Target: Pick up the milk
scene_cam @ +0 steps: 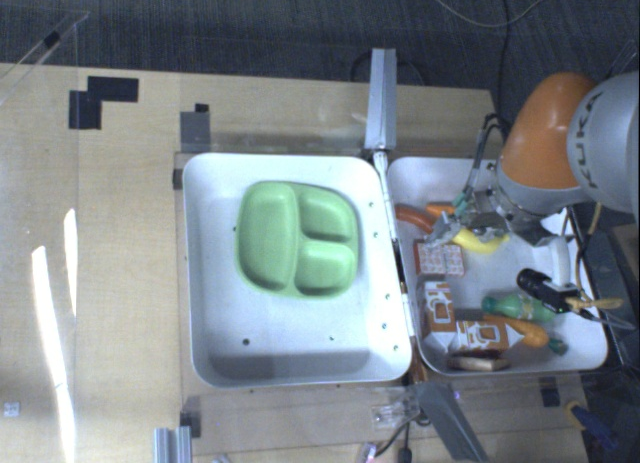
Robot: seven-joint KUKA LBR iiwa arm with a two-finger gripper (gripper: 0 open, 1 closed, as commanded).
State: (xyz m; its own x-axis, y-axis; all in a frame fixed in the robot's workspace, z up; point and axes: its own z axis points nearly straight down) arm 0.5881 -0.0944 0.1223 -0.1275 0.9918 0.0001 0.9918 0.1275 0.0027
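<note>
White plastic forms the right bin, and against its near wall, farthest from the gripper, lies a dark flat thing too blurred to name. Just past it, a brown-and-white carton rests on its side with its long axis across the view. Touching that carton's left end, and closer to the gripper, is a small white carton with brown print, which I take to be the milk. It sits on the camera side of the gripper and a little to the view's left, looking squarish from here. A green bottle lies off to the right of it. Between milk and gripper is a patterned packet, and a yellow fruit is just beside the gripper. Whether the gripper is open or closed cannot be told. The coming move probably means drawing toward the camera, over the packet, then down
</note>
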